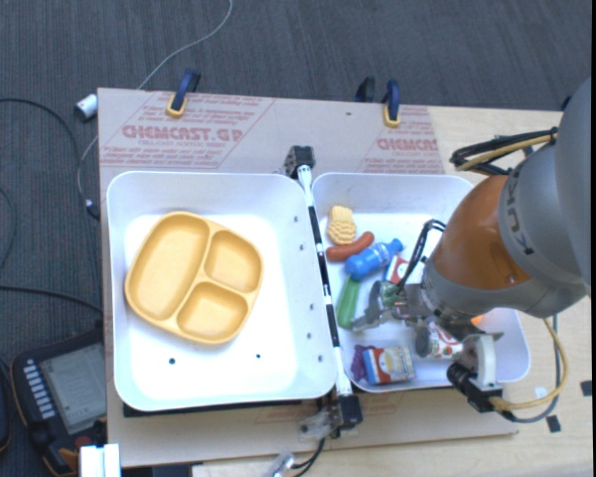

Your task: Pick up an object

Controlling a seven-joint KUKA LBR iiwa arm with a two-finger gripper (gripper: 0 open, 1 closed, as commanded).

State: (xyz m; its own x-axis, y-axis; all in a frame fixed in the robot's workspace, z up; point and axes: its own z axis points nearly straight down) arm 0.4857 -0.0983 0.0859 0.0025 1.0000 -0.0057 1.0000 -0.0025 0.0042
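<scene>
gripper (pixel 397 306): hung low in right bin (pixel 497 371) | fingers: could not tell (too dark) | green tube (pixel 350 301): just left of gripper | blue bottle (pixel 373 258): above-left of gripper

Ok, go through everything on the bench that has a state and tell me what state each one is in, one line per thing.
Yellow three-compartment plastic plate: lying flat in the left white bin, nothing in its compartments.
Blue plastic bottle: lying on its side in the right white bin.
Green elongated toy: lying flat beside the divider.
Purple snack pouch: lying flat near the front wall.
Gripper: low over the right bin's items; grip unclear.
</scene>
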